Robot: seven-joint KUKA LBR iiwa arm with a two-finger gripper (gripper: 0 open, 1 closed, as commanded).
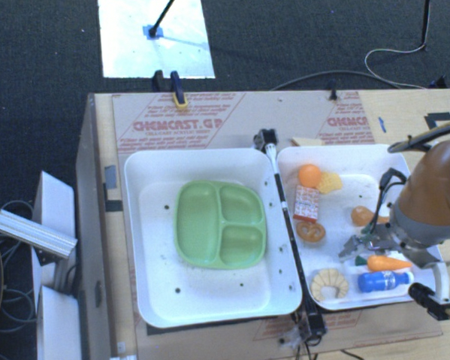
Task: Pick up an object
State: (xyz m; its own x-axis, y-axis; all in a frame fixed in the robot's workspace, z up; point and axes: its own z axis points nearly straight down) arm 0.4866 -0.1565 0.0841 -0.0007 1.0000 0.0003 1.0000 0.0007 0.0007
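Right now, gripper (pixel 354 244) hovers in right bin (pixel 336 156) — beside carrot (pixel 388 263).

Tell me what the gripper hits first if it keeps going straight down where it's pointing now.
Probably bare floor of the right bin, just left of the carrot; the gripper hangs between it and the pretzel. Depth is unclear.

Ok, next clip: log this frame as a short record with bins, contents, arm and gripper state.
left bin: holds a green divided plate
right bin: orange ball, yellow piece, red-and-white packet, croissant, blue bottle, carrot
arm: over the right bin's right side
gripper: low, just left of the carrot
fingers: cannot tell
held object: none visible
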